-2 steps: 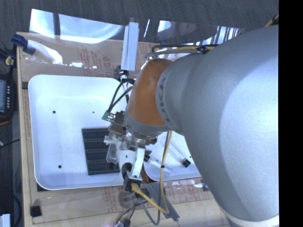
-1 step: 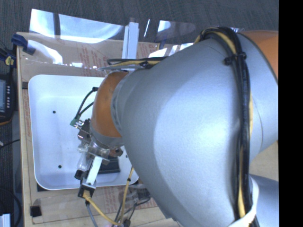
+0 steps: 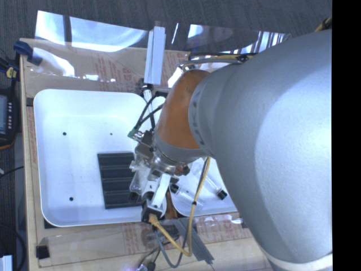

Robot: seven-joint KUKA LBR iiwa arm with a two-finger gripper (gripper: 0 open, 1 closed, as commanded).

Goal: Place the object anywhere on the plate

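Gripper (image 3: 148, 199) poised over left bin's (image 3: 67, 112) right edge, beside dark ridged object (image 3: 117, 179); finger state indiscernible; plate (image 3: 189, 199) adjacent.

I am looking down on a bench (image 3: 84, 243) whose pale wooden top is showing red printed lettering along its edges. Dark grey ribbed carpet (image 3: 169, 4) is running across the floor beyond the bench's far edge. Clear plastic sheeting (image 3: 90, 33) along that far edge is catching bright bluish-white glare, so strong light is falling from above. At the left edge I am seeing a dark device (image 3: 7, 114) with cabling beside the bench, and a blue clamp (image 3: 23, 48) is gripping the bench's far left corner.
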